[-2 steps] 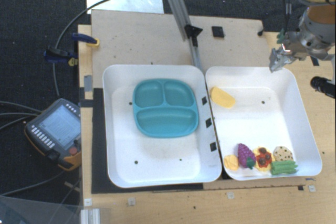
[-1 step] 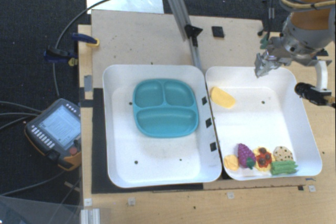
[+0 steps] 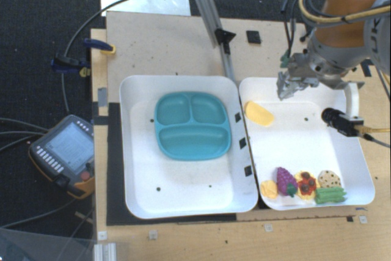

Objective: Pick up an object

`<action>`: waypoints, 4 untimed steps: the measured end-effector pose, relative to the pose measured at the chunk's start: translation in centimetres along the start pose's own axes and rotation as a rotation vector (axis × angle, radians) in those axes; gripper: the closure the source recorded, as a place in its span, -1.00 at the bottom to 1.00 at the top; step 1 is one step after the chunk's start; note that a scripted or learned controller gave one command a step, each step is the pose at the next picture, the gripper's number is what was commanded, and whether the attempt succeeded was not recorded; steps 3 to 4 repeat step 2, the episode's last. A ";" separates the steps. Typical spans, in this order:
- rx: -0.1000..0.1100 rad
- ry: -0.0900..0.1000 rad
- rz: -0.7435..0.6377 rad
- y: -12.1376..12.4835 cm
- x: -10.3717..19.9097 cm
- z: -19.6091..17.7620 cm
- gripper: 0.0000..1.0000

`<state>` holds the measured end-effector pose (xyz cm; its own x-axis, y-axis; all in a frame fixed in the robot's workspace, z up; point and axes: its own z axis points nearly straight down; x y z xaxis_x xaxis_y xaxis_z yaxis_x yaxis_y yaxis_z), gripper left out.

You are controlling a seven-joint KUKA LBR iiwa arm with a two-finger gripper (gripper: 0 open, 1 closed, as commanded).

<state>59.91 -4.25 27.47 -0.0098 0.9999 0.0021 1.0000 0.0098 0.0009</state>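
White shallow bins sit side by side on the plywood worktop [image 3: 159, 46]. Left bin [image 3: 137, 180] carries a teal divided plate [image 3: 192, 126] with three compartments, lying flat near the bin's upper middle.

Right bin [image 3: 354, 150] holds toy food. Yellow piece [image 3: 259, 113], oval, lies alone at the upper left corner of that bin, close to the divider between bins. Along the near edge, a row in contact or nearly so: small orange-yellow piece [image 3: 269, 189], purple grape bunch [image 3: 285, 181], pizza-like piece with red spots [image 3: 305, 183], speckled cookie [image 3: 330, 178], green bean pod [image 3: 330, 195] in front of the cookie.

Arm comes in from the right, orange band above the wrist. End effector [image 3: 287, 92] hangs over the upper left part of the right bin, just up and to the right of the yellow piece, apart from it. Fingers point down; cannot tell whether they are apart or together, and nothing visible between them.

Black cylindrical part [image 3: 337, 120] on a white bracket sticks out over the right bin's upper right area.

Off the worktop, left side: teach pendant [image 3: 64, 153] with a lit screen, on dark carpet, cables trailing. Blue clamp [image 3: 91, 46] at the worktop's left edge. Grey metal pole [image 3: 204, 0] crosses the top centre at a slant.
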 end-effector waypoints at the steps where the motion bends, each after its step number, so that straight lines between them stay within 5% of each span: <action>1: 0.002 0.000 0.001 -2.0 4.3 2.1 1.00; 2: 0.003 0.001 0.000 -4.3 10.0 2.5 1.00; 4: 0.003 0.001 0.000 -4.3 10.0 2.5 1.00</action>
